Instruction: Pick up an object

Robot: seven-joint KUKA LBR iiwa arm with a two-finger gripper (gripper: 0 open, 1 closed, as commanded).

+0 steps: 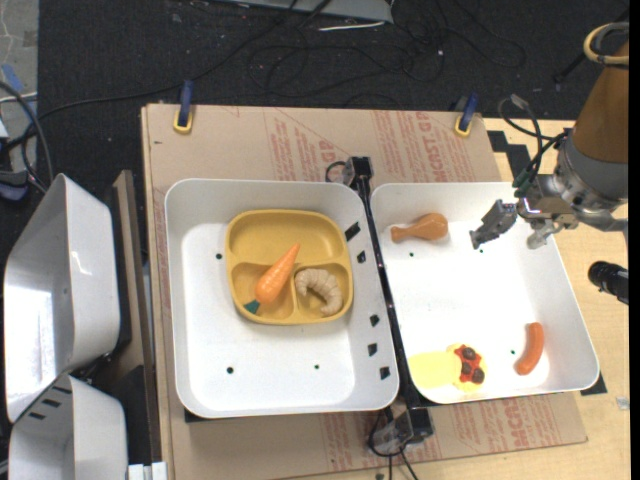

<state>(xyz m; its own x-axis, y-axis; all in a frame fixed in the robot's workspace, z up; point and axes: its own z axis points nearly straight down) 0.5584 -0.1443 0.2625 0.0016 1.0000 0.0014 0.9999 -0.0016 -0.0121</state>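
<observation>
Status: no object is picked up yet; every item lies in its bin and the grasp is still to be made; the approach, the closing and the lift all remain, as I judge it

Position: my fingers (510,221) hang over the upper right part of the right bin (560,288), reaching in from the right; one dark finger (492,224) points down and left toward the bin floor, the other sits toward the wrist

State of the fingers: they stand apart with a clear gap between them; nothing lies in that gap and they touch no item

Candidate objects in the right bin: a toy drumstick (421,229) lies near the upper left corner, just beside my fingers on their left and apart from them; a toy sausage (530,349) lies near the lower right corner; a yellow flat piece with a dark red topping (450,367) lies at the lower edge

Contents of the left bin (200,298): a yellow divided plate (288,230) holding a toy carrot (277,274) and a pale shrimp-like piece (321,288) in its lower compartments

Assessment: the drumstick is the nearest target; a short move left and a descent appear necessary before closing
</observation>
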